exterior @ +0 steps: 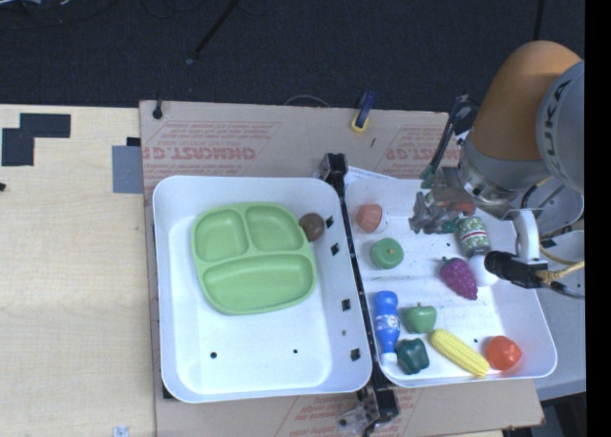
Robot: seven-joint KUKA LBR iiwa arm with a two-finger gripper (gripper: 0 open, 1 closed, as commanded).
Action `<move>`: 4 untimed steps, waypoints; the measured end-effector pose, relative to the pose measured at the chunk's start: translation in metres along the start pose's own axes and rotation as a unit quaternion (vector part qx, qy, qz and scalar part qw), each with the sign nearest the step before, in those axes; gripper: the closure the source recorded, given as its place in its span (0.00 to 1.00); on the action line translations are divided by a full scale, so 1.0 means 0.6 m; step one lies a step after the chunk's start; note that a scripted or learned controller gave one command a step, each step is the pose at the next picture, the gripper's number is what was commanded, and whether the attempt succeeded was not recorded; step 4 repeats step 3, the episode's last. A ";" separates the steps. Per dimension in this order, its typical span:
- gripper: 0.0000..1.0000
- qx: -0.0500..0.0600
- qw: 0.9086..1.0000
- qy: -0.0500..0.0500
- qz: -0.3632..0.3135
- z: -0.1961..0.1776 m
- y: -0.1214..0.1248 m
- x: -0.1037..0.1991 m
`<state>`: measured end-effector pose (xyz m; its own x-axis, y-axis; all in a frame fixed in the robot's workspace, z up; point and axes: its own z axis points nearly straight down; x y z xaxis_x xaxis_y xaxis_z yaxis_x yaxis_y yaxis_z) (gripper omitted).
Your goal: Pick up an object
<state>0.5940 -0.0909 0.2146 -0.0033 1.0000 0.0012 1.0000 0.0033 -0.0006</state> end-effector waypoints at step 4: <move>1.00 0.001 1.000 0.000 0.000 -0.020 0.031 0.052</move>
